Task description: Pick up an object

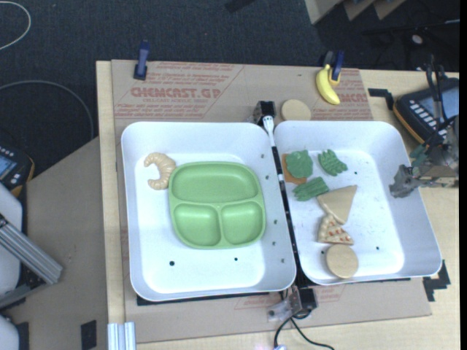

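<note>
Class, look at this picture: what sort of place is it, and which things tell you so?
Probably a robotics lab bench: two white bins of toy food, a gripper at the right, cardboard clamped by blue clips.

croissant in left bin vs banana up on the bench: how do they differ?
The croissant is tan; the banana is yellow. The croissant lies inside the left bin beside the green tray; the banana lies outside both bins, on the bench's far edge. Both are small curved toy foods.

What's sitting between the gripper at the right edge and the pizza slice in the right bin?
Nothing visible. The gripper sits at the right bin's right rim, and bare white floor runs from it to the pizza slice; the green leafy pieces lie farther left.
</note>
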### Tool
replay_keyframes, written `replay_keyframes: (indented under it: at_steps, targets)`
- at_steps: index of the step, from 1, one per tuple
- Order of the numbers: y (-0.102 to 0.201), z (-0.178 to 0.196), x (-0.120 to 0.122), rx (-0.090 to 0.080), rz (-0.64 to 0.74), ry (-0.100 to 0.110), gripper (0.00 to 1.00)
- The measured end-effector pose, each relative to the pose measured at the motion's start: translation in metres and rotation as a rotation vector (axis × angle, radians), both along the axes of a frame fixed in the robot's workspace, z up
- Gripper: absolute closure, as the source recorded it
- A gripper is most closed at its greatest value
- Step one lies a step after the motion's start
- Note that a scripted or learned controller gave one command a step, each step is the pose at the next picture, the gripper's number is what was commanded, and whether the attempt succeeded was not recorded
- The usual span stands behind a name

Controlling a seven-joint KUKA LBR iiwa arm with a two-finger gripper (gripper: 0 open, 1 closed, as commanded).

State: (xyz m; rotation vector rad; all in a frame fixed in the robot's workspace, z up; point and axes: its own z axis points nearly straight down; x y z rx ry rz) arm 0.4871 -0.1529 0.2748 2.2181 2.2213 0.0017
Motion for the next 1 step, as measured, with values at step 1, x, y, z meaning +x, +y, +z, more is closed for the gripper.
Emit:
replay_keyframes:
  at_steps: [1]
  targets:
    - [0.0001, 0.0103, 0.0008, -0.001, 0.0, -0.003, 1.0]
